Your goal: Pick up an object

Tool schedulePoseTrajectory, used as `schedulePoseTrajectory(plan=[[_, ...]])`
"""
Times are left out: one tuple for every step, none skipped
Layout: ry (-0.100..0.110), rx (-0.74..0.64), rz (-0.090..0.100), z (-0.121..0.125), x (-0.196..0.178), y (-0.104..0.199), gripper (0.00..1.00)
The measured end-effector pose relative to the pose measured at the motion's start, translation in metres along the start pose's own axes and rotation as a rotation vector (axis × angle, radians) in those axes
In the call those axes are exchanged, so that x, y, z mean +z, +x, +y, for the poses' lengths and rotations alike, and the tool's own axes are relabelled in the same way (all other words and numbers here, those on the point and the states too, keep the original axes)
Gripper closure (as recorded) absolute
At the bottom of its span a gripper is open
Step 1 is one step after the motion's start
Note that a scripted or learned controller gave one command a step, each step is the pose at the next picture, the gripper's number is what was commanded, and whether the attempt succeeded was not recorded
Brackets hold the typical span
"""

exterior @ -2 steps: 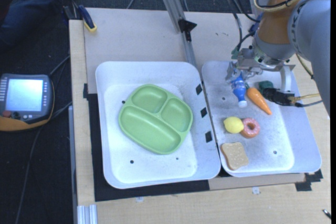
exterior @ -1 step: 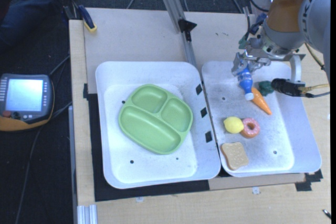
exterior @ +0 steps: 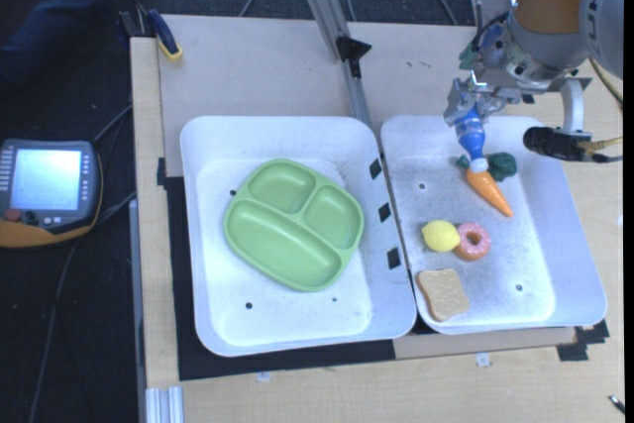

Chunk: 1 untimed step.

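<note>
My gripper (exterior: 473, 114) hangs over the back of the right bin (exterior: 565, 243). It is shut on the top of a small blue and white object (exterior: 473, 142), which points down from the fingers. Just below that object lies an orange carrot (exterior: 490, 191), its green top (exterior: 503, 165) toward the back. Nearer the front of the same bin are a yellow lemon (exterior: 440, 235), a pink-frosted donut (exterior: 474, 242) touching it, and a slice of bread (exterior: 443, 293).
The left bin (exterior: 213, 312) holds a green divided plate (exterior: 293, 223). A metal post (exterior: 327, 5) slants up from between the two bins. A screen pendant (exterior: 45, 188) lies off the bench at the left.
</note>
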State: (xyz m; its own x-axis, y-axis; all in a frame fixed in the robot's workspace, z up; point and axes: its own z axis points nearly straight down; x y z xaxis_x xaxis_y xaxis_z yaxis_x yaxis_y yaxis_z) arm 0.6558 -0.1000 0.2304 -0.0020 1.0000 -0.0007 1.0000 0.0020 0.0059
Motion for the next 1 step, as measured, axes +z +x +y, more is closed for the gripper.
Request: schedulePoseTrajectory(plan=[[0.008,-0.002,0.002,-0.0019,0.0025,0.0434,1.00]])
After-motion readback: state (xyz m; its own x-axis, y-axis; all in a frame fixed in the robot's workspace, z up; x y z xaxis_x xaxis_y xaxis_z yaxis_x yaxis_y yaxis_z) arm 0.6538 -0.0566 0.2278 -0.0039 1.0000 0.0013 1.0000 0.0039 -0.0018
